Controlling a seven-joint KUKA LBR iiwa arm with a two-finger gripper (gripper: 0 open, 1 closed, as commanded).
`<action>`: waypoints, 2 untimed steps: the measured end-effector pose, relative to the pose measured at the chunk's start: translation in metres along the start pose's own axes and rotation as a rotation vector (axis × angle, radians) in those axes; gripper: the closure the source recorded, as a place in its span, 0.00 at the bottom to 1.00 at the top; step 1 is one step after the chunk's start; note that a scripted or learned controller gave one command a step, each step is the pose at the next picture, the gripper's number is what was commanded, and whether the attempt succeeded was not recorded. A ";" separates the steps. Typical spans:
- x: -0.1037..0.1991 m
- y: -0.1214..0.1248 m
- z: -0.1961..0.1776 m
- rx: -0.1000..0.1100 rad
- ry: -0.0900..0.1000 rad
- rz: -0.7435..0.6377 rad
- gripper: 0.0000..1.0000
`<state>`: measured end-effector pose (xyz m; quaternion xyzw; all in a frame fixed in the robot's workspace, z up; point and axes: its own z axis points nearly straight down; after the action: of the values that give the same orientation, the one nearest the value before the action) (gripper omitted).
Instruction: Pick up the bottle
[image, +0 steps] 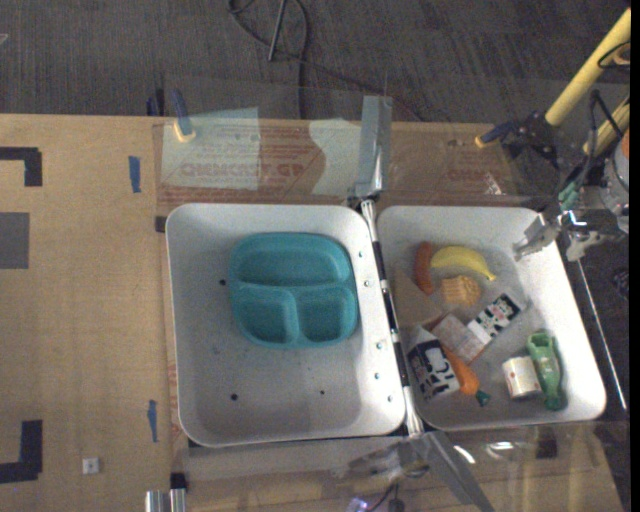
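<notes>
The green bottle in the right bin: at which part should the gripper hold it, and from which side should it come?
Probably across the middle of the green bottle, coming from above. It lies flat near the right bin's right wall, long axis running up and down the view. A small white container sits close on its left, so the fingers have little room there.

We see the divided tray (292, 288) in the left bin (190, 330); in the right bin (585, 395), the bottle (546, 369) lies at five o'clock, the banana (462, 262) at eleven.
</notes>
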<state>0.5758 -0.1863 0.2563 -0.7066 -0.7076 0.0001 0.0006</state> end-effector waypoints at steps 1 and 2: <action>-0.037 -0.004 0.095 0.001 0.000 0.144 0.00; -0.028 -0.069 0.114 0.001 0.001 0.266 0.00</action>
<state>0.5062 -0.2145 0.1423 -0.7942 -0.6076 0.0004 0.0013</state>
